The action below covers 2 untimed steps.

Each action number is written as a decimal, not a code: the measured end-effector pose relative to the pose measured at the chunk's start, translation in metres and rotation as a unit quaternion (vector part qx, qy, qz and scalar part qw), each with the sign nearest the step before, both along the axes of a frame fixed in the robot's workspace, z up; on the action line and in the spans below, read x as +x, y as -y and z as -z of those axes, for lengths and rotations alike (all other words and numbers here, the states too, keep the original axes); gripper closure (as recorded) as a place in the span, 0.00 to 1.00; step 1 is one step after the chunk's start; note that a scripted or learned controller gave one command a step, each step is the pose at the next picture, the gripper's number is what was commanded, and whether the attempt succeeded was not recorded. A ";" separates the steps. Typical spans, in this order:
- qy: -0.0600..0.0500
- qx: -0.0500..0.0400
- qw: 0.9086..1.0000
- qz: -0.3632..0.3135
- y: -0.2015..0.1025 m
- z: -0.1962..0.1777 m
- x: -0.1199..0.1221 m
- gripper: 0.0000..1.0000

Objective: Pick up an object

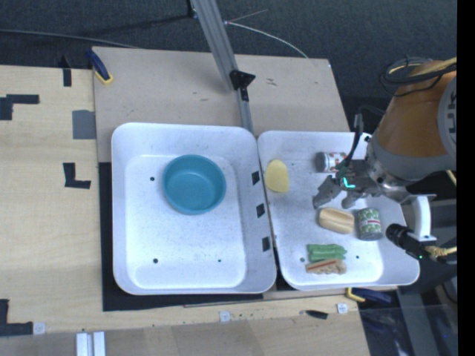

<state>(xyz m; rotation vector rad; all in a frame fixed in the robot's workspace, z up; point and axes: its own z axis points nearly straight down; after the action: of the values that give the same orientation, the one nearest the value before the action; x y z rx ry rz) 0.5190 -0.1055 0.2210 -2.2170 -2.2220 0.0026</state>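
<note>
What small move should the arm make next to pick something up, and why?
Probably lower the hand straight down onto the tan bread roll. The hand hovers just above the roll in the right bin, with the green can close beside it, so a short descent seems the simplest move.

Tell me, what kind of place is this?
Probably a robotics lab test bench: a robot arm reaches over two white bins, one holding toy food like a yellow lemon, with tape marks on the table.

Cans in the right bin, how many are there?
2. One can lies on its side near the bin's far edge, partly behind the gripper. The other can stands by the bread roll. The arm may hide more.
</note>
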 end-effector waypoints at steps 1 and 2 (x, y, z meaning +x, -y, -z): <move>0.000 0.000 1.000 0.000 0.000 0.000 0.000 0.00; -0.003 0.000 1.000 0.001 0.000 0.064 -0.001 0.00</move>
<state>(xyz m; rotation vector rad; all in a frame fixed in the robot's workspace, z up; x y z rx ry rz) 0.5181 -0.1058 0.1565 -2.2165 -2.2172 0.0081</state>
